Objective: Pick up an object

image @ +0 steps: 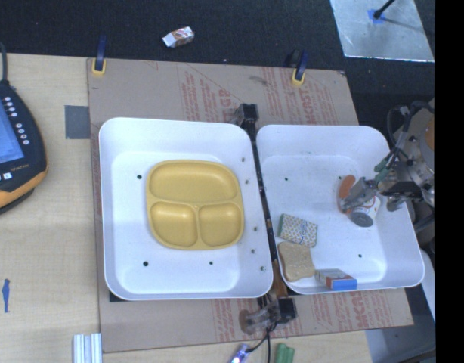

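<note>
Hand: the hand [362,200] is seen low in the right bin [323,146], at about 3 o'clock of that bin, reaching in from the right edge. Whether it's open or closed can't really be told, it's a dark blurry cluster.

Nearest object: an orange-red item [346,184] lies right against the hand's tip, with a round grey piece [361,218] just below it. It can't be made out if the grey piece belongs to the hand or is a loose thing.

Other candidates: a patterned teal pad [298,230], a tan sponge-like block [295,262] and a small blue-and-orange box [335,280] are bunched at roughly 7 o'clock of the right bin, well apart from the hand.

Left bin: the left bin [119,203] is taken up by a yellow divided tray [194,203], sat near its centre.

Progress: nothing is seen lifted. The approach looks done, judging by how low the hand is; the grasp and the lift are judged still left.

Risk: a miss seems likely enough, since the orange-red item is small.
</note>
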Controlling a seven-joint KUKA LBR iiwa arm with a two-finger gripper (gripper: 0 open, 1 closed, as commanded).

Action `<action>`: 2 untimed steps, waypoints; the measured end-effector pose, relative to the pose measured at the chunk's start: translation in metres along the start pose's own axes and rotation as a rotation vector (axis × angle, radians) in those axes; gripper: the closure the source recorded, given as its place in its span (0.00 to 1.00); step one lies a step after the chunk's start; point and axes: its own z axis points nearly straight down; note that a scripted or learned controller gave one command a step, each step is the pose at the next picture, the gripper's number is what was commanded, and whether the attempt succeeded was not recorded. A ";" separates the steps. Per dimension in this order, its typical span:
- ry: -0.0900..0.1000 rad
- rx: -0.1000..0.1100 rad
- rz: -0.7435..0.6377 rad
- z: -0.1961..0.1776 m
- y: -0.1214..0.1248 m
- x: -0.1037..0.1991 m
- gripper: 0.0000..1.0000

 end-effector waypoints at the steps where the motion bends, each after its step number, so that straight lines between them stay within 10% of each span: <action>1: -0.002 0.004 0.000 0.084 0.064 -0.067 0.00; 2: -0.001 0.001 0.000 0.174 0.090 -0.080 0.00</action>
